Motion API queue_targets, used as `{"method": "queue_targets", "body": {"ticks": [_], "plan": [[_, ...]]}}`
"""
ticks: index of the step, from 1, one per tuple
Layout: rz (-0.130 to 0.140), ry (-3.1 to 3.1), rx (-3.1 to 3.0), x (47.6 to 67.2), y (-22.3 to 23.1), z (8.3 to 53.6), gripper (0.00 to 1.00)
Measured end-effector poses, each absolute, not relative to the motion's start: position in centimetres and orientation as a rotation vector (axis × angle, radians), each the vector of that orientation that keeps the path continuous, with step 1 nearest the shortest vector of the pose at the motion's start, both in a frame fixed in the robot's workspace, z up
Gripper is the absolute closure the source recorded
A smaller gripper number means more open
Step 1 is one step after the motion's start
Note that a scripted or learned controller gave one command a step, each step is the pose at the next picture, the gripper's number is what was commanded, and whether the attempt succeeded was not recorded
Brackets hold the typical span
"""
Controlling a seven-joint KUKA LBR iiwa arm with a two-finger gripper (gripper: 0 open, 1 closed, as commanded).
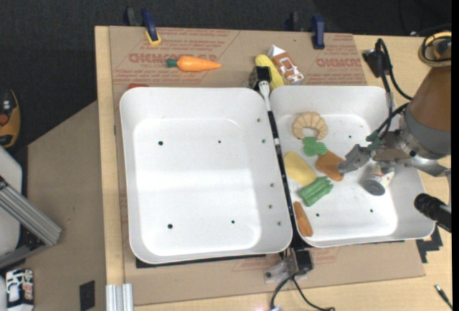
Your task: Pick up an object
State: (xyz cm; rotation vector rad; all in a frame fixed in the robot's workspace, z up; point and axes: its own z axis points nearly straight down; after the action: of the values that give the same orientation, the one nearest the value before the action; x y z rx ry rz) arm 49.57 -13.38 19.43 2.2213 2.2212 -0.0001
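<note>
Two bins sit side by side on the bench, the left bin bare inside and the right bin carrying every loose object. Along the right bin's left wall lie a yellow piece, a green piece below it and an orange sausage at the near-left corner. Toward the far side rests a tan croissant, with a small green item just beneath it. An orange block lies near the bin's middle, flat, touching or nearly touching the yellow piece. The gripper hangs over the middle-right of this bin, its dark tip just beside the orange block's right end; whether the fingers are spread or closed cannot be told, and nothing is seen between them. A grey round part sits below the wrist. The right bin's near-right corner and far-right area are open floor. Outside the bins, on the bench's far edge, lie a carrot and a banana with a carton.
</note>
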Motion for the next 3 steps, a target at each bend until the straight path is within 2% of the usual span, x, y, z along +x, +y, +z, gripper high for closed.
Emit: {"method": "queue_targets", "body": {"ticks": [1, 2, 3], "plan": [[0.006, 2.223, 2.212, 61.1, -12.2, 17.9, 0.0], [-0.008, 2.227, 2.229, 56.2, -10.9, 8.5, 0.0], [0.001, 2.219, 2.222, 56.6, -11.0, 10.1, 1.0]]}}
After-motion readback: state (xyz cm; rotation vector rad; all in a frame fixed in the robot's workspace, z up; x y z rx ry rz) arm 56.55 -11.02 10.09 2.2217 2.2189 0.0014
